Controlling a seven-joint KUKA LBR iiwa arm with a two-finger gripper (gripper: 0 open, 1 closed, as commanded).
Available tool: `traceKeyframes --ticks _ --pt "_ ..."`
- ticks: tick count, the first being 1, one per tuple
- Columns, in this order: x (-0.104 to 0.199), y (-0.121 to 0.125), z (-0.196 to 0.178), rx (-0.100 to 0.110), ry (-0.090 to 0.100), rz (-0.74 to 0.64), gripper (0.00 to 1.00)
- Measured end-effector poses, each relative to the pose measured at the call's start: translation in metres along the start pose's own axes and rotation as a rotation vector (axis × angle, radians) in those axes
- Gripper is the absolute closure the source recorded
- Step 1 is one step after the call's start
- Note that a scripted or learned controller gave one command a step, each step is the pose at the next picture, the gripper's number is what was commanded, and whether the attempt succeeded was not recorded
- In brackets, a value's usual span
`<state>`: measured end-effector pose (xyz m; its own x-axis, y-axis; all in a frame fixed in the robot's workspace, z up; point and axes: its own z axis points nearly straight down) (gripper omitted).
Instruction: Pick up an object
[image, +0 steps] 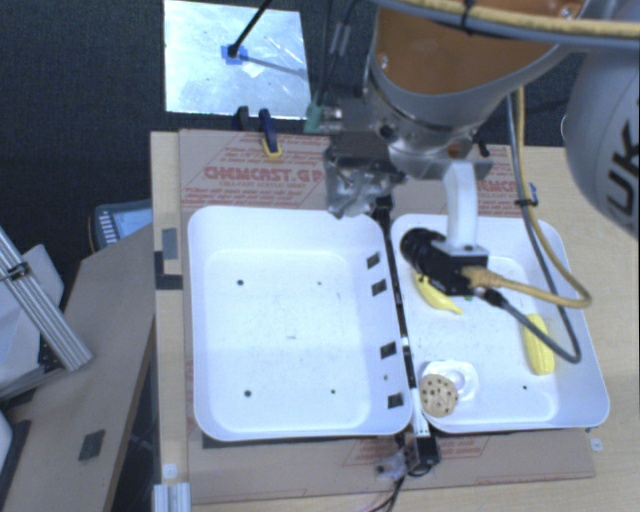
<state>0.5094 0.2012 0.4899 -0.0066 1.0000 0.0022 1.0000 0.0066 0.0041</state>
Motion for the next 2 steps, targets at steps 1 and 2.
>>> traceKeyframes --ticks 1,2 --pt "0.023 0.024 -0.048 -0.004 0.001 0.002 1.0" --pt "0.0327 0.0319 -0.045 0.001 -0.001 0.002 1.0"
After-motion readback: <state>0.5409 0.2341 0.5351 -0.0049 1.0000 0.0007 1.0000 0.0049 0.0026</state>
